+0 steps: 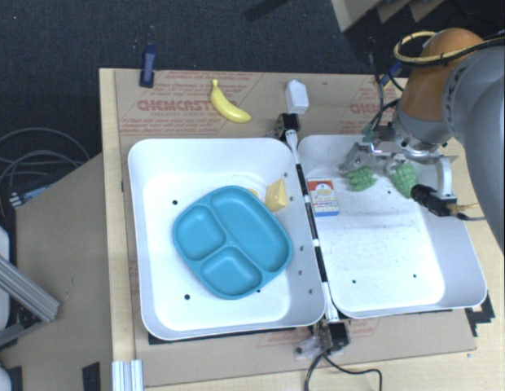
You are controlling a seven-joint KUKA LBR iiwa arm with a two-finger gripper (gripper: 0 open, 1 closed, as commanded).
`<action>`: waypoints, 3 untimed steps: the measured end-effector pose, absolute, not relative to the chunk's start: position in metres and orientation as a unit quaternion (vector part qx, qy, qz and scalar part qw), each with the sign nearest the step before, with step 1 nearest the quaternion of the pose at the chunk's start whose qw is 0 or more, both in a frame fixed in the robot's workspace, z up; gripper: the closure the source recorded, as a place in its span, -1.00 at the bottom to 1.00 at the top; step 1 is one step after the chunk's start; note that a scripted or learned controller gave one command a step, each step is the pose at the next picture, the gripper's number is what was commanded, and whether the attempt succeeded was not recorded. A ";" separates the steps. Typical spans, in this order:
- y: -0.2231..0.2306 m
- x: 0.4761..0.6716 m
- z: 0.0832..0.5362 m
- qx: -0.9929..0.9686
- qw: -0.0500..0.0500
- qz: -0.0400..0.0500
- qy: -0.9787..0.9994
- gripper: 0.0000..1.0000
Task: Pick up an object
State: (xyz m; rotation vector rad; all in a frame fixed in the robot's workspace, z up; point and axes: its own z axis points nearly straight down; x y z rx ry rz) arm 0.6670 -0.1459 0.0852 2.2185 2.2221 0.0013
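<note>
My gripper (384, 163) hangs low over the far part of the right bin (399, 259), below the orange band of the arm. Green leafy pieces show on both sides of it: one (362, 177) to its left and one (404, 177) to its right, both on the bin floor. I cannot tell whether they are one object or two, or whether either is gripped. A small red, white and blue carton (322, 198) lies by the right bin's left wall. A yellow wedge (276, 194) sits in the left bin (155, 186), next to a blue divided plate (230, 240).
A yellow banana (229, 105) lies on the brown board behind the left bin. A white block (296, 96) and a small blue item (147, 64) also lie at the back. The arm's grey body fills the right edge above the right bin.
</note>
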 end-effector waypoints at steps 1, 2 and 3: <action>-0.146 0.668 0.096 0.706 0.002 0.001 0.708 1.00; -0.084 0.616 0.186 0.706 0.000 0.001 0.708 1.00; -0.028 0.579 0.200 0.707 -0.001 0.000 0.708 1.00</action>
